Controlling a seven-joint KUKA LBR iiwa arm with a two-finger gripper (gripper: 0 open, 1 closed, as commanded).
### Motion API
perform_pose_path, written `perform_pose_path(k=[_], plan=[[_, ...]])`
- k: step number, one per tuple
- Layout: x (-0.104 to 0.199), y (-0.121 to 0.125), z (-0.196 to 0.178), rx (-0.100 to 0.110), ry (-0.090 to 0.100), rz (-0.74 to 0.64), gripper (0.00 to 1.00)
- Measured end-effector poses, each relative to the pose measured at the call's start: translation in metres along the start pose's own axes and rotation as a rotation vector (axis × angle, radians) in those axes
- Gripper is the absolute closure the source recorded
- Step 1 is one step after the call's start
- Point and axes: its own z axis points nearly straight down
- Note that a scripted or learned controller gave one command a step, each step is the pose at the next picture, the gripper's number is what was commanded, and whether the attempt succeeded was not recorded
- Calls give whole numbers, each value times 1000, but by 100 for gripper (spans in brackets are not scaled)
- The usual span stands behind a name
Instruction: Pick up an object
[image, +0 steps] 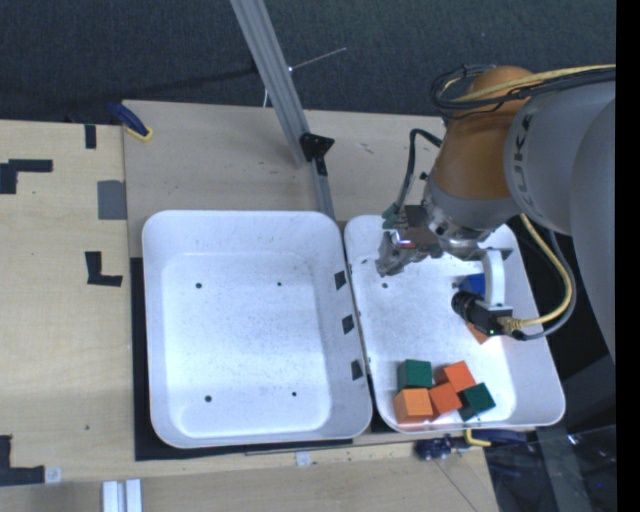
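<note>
In the right bin (530, 400) several small blocks cluster at the near end: a green block (415, 374), an orange block (413, 403), a second orange block (457, 378) and a dark green block (477, 399). My gripper (392, 258) hangs over the far left part of that bin, well above the blocks' end, with nothing visible between its fingers. A blue piece (473, 284) and an orange bit (481, 334) peek out beside the arm's wrist hardware.
The left bin (160, 300) sits beside the right one on the wooden bench. A slanted metal pole (283, 85) rises behind the bins. Cables (555, 300) loop at the arm's right side over the right bin.
</note>
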Motion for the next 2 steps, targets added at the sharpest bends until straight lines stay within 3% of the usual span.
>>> perform_pose_path(k=[2], plan=[[112, -24, -17, 0, 0, 0, 100]])
